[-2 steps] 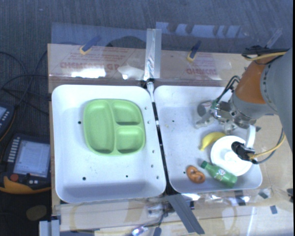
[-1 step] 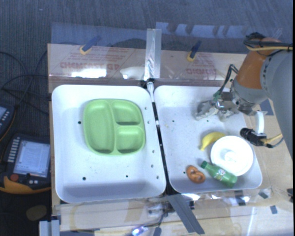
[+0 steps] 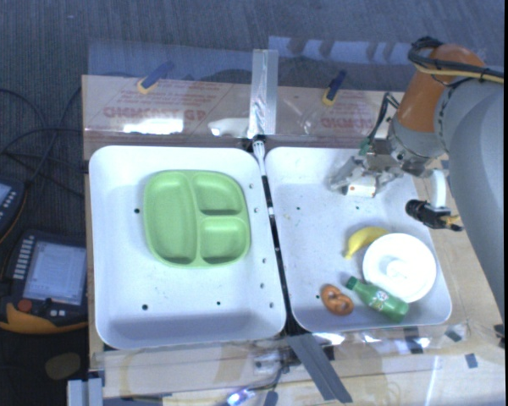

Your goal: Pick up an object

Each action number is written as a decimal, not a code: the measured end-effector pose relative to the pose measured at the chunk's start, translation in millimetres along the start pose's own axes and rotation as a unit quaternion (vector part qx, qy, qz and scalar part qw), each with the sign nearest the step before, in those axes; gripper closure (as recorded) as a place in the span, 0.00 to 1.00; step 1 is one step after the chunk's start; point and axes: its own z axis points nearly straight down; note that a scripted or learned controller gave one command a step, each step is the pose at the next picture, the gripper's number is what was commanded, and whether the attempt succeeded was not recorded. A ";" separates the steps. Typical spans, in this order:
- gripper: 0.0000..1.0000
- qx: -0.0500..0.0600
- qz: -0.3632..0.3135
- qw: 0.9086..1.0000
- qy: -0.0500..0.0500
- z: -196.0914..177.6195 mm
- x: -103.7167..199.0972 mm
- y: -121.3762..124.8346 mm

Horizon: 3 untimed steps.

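Observation:
In the right bin point(image 3: 309, 227) lie a yellow banana point(image 3: 361, 239), a white round plate point(image 3: 399, 267), a green bottle point(image 3: 378, 299) and a small brown pretzel-like piece point(image 3: 336, 299), all toward the front right. My gripper point(image 3: 361, 176) hangs over the back of this bin, well behind the banana. Nothing shows between its fingers. The left bin point(image 3: 118, 294) holds a green divided tray point(image 3: 197, 217).
A clear divider strip point(image 3: 263, 100) stands upright behind the seam between the bins. Cardboard with blue and yellow clips lines the back edge. A tablet and cables lie on the floor at the left.

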 end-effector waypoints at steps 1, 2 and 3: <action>0.00 0.002 -0.065 0.998 -0.003 -0.4 0.3 -1.1; 1.00 0.000 -0.066 0.998 -0.005 -10.6 1.1 0.1; 1.00 0.001 -0.049 0.999 0.000 -111.4 44.3 -19.4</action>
